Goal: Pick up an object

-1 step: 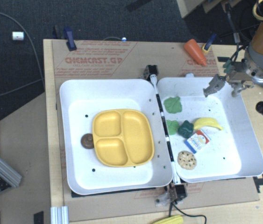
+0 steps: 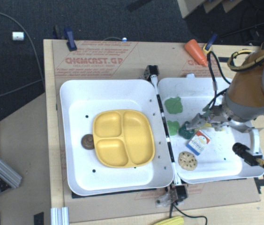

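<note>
arm (image 2: 251, 86): grey with orange band, enters from the view's right edge, wrist bent down and leftward | gripper (image 2: 193, 124): low, pointing toward the view's left, fingers angled downward | finger spacing: not resolvable at this angle | held item: none visible between fingers

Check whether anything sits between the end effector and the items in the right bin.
Nothing visible does. The end effector hangs low in the right white bin, right beside the dark green piece and the small blue-and-white packet; the round speckled cookie lies uncovered nearer the front.
</note>
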Controlling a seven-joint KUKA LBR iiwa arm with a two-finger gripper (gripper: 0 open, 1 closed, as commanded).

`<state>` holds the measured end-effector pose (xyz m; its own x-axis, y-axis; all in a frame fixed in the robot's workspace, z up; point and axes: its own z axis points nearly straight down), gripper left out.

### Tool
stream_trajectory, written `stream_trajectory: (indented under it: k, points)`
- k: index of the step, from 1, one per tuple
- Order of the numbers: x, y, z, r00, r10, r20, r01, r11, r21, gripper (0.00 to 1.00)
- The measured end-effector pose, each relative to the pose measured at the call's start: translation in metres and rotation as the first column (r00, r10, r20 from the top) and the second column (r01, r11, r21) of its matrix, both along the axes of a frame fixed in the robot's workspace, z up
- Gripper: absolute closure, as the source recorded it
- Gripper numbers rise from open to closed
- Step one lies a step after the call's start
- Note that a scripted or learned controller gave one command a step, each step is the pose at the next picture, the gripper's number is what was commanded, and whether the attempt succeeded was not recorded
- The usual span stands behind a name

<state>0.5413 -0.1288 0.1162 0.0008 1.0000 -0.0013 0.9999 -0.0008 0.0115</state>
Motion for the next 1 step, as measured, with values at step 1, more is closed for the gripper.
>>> stream_trajectory:
  k: [1]
  points:
    - [0.0068, 0.0187, -0.0194, 1.000, 0.000, -0.012, 0.000, 1.000, 0.001, 0.00]
